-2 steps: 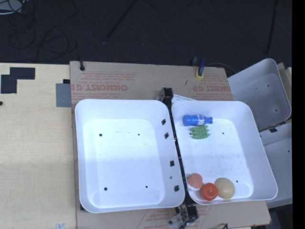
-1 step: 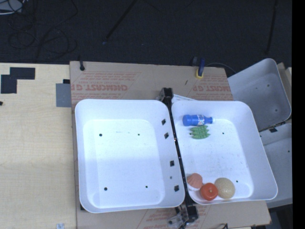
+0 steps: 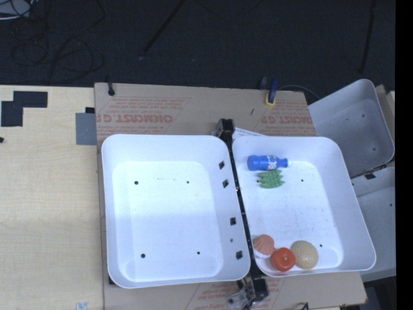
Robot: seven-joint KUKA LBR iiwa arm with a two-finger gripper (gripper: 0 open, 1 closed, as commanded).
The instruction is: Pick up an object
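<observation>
The right bin (image 3: 335, 192) holds several small objects. A blue bottle (image 3: 266, 163) with a white cap lies on its side near the bin's far edge. Just below it sits a small green leafy piece (image 3: 271, 179). At the near edge three items cluster together: a pink shell-like piece (image 3: 263, 243), a red tomato (image 3: 282, 259) and a tan round piece (image 3: 304, 254).
The left bin (image 3: 161, 212) stands beside the right one, joined by a black divider (image 3: 233, 192) with clips. Both rest on a cardboard sheet (image 3: 168, 112) on a wooden bench. A grey-white panel (image 3: 358, 124) leans at the right. Dark floor with cables lies beyond.
</observation>
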